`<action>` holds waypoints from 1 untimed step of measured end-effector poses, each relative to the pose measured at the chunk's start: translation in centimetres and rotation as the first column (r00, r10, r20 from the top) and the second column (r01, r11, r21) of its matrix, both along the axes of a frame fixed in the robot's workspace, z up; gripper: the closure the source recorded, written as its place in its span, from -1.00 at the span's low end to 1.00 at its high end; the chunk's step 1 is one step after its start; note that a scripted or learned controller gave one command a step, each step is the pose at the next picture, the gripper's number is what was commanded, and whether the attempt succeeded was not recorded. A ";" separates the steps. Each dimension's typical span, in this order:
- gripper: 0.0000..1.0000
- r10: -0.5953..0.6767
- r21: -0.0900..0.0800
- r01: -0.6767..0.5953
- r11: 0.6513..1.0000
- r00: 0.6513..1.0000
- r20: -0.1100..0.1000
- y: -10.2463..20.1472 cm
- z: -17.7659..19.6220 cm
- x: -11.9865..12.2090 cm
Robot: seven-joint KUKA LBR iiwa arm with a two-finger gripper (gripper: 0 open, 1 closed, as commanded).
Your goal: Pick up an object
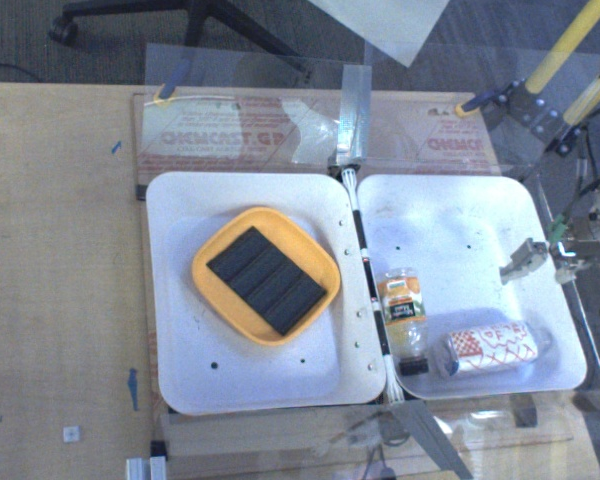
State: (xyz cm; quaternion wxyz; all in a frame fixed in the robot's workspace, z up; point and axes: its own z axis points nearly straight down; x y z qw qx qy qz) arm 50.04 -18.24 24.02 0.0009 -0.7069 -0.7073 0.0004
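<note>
In the left bin (180, 368) a yellow dish (208, 273) with a black ribbed insert (265, 283) lies flat near the middle. The right bin (450, 218) holds a small bottle with an orange label (402, 310), lying along the bin's left wall. A clear bottle with a red and white label (490, 348) lies on its side at the front right. My gripper (528, 258) shows as a small grey piece at the bin's right wall, above and apart from the clear bottle. Nothing is seen in it.
A metal divider strip (365, 268) runs between the two bins. Clear plastic sheeting and a metal bracket (355, 118) sit behind the bins. Yellow poles and cabling (570, 118) stand at the far right.
</note>
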 end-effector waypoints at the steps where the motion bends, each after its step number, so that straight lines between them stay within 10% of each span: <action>1: -1.00 0.137 -0.003 -0.137 0.990 0.990 0.004 -1.5 8.4 2.3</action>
